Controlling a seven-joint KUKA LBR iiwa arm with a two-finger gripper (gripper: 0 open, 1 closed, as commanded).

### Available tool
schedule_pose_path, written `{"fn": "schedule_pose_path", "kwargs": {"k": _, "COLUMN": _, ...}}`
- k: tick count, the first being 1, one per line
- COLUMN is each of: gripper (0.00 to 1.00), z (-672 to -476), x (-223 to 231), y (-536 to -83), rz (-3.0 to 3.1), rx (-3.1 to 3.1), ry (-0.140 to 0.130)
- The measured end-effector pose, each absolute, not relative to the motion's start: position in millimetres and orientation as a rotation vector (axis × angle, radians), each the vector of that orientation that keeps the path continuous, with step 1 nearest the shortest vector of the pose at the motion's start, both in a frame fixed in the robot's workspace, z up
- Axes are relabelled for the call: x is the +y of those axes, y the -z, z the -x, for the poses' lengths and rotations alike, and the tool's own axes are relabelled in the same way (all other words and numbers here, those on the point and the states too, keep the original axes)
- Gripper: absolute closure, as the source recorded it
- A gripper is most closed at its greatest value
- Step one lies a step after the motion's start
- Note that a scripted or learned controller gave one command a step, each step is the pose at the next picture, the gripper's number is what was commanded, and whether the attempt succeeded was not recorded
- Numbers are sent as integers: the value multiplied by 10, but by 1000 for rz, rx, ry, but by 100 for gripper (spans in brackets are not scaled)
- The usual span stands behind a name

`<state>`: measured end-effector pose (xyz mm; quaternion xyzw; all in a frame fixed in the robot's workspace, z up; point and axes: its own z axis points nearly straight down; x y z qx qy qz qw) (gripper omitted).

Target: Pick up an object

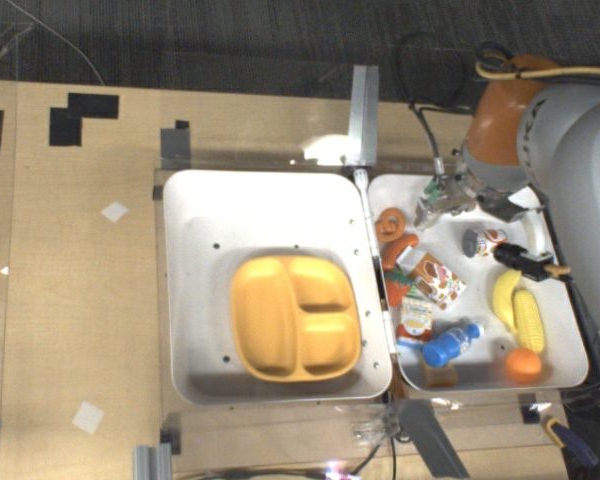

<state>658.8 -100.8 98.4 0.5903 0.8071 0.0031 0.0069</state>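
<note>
1. Nearest the bottom edge of the frame, an orange fruit (523,365) is seen in the lower right corner of the right bin (477,303). A blue bottle (448,344) lies on its side to the left of the fruit.
2. Just above the orange fruit, a corn cob (529,320) and a banana (503,296) are laid side by side, apparently touching.
3. At about the same depth, a yellow divided plate (295,316) is set in the lower middle of the left bin (200,238).
4. Towards the middle of the right bin a printed snack packet (438,278) is found. A smaller white packet (416,318) lies between it and the blue bottle.
5. Farther up, an orange rounded item (390,225) is placed beside the right bin's left wall. A small grey cup-like item (477,240) sits to its right (too small to be identified).
6. The gripper (435,206) is positioned in the upper part of the right bin, between these two items and slightly above them in the frame. Whether it is apart or together cannot be told.
7. Farthest away, at the upper right of the frame, the grey arm (570,158) is seen with its orange band (500,123).
</note>
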Motion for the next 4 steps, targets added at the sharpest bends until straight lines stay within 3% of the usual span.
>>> {"fn": "schedule_pose_path", "kwargs": {"k": 1, "gripper": 100, "z": -6714, "x": -411, "y": -1867, "rz": -2307, "rx": 2125, "ry": -9}}
{"fn": "schedule_pose_path", "kwargs": {"k": 2, "gripper": 100, "z": -6373, "x": -804, "y": -945, "rz": -2250, "rx": 2186, "ry": -6}}
{"fn": "schedule_pose_path", "kwargs": {"k": 3, "gripper": 100, "z": -5768, "x": -702, "y": -1844, "rz": -1996, "rx": 2423, "ry": -3}}
{"fn": "schedule_pose_path", "kwargs": {"k": 4, "gripper": 100, "z": -5362, "x": -1175, "y": -1553, "rz": -1765, "rx": 2598, "ry": 1}}
